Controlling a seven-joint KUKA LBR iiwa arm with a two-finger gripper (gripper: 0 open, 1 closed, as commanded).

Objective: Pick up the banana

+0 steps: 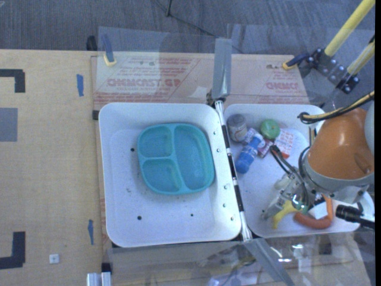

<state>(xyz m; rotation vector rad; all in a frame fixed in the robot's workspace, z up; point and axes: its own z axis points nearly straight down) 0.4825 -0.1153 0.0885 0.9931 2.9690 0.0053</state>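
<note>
At the lower right of the frame, in the right bin (262, 186), the gripper (284, 202) is seen pinching the banana (283, 213), which could be levered loose since only its end is caught beside the orange carrot (314, 220).

Wooden bench (41, 177) with black tape marks (15, 79), grey floor (250, 5).

Two white bins: left (119, 177), right (256, 189). One teal divided plate (176, 158) in the left. In the right: one banana (283, 212), one carrot (314, 220), one grey can (237, 126), one blue bottle (247, 155), one green lid (269, 128), one red-printed packet (287, 142).
</note>
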